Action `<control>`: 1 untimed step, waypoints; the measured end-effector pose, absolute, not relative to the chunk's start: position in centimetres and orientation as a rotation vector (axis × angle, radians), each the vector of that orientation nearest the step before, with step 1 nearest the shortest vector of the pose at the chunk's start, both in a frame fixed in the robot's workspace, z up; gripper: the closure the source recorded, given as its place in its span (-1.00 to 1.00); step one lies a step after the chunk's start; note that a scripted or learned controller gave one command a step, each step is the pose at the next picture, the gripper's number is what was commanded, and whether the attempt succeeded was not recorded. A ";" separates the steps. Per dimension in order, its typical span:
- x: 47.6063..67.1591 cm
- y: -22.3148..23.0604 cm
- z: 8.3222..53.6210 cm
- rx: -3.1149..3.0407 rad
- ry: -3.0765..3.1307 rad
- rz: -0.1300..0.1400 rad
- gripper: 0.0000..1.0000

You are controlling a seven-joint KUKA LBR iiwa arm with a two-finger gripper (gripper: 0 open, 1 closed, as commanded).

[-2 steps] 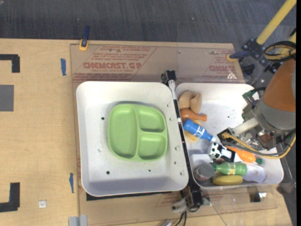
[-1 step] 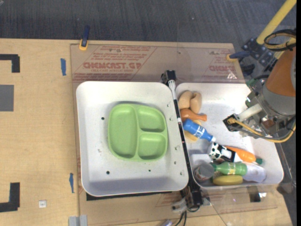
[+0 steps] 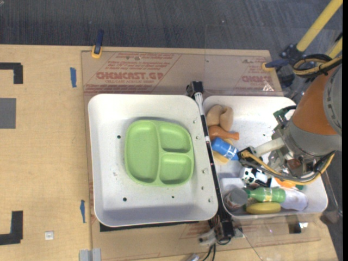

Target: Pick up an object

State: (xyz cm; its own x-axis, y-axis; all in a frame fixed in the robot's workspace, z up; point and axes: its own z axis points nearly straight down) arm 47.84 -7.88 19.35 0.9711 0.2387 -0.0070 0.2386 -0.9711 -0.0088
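The right bin [image 3: 255, 105] holds a jumble of small objects. A tan toy [image 3: 218, 115] with an orange piece [image 3: 223, 131] lies at its far left. Below these are a blue bottle [image 3: 224, 147] and a black-and-white toy [image 3: 250, 174]. Along the near wall lie a green bottle [image 3: 265, 193], a yellow banana [image 3: 263, 207], a grey cup [image 3: 236, 198] and a pale white piece [image 3: 294, 201]. My gripper [image 3: 276, 166] hangs low over the right half of this bin, just above the green bottle and right of the black-and-white toy. Cables and the wrist hide what lies beneath it.
The left bin [image 3: 106, 145] holds a green divided plate [image 3: 159, 151]. A black divider rail [image 3: 205, 140] runs between the bins. The grey arm with its orange band [image 3: 318, 110] covers the right bin's far right corner. Cardboard [image 3: 43, 145] covers the bench to the left.
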 end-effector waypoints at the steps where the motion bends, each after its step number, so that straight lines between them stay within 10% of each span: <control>1: 47.9 -7.9 20.3 -3.109 -0.387 0.016 1.00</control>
State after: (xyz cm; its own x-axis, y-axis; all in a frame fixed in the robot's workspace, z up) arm 47.91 -7.89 20.30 0.9695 0.2451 -0.0089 0.2450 -0.9695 -0.0093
